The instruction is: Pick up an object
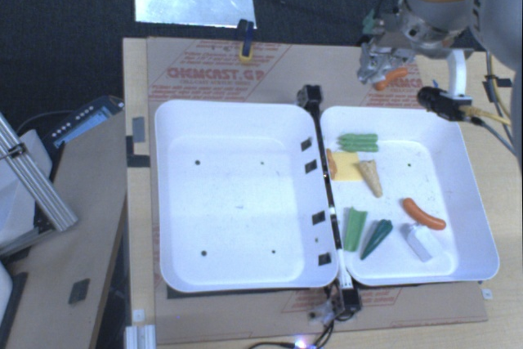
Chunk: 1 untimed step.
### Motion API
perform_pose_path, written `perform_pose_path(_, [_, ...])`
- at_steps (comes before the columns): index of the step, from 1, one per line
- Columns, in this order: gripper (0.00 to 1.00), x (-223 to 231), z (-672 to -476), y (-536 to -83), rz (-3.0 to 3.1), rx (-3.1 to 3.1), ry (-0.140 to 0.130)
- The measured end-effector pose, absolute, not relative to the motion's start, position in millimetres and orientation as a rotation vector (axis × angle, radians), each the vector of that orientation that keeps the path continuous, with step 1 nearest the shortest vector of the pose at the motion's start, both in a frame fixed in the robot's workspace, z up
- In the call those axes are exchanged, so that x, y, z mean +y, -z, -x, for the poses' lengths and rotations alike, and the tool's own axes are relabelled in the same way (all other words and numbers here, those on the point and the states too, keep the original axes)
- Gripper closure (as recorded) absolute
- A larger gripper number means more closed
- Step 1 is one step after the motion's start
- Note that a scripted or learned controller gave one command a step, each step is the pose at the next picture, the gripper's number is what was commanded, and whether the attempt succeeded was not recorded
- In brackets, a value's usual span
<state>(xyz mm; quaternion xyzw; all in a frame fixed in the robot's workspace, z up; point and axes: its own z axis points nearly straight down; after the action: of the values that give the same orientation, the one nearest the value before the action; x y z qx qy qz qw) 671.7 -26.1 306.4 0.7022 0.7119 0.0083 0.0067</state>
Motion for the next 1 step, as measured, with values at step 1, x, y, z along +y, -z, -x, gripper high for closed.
perform_pose_path(1, [1.0,43.8,-646.9,-379.3,-2.205,2.231,-0.015])
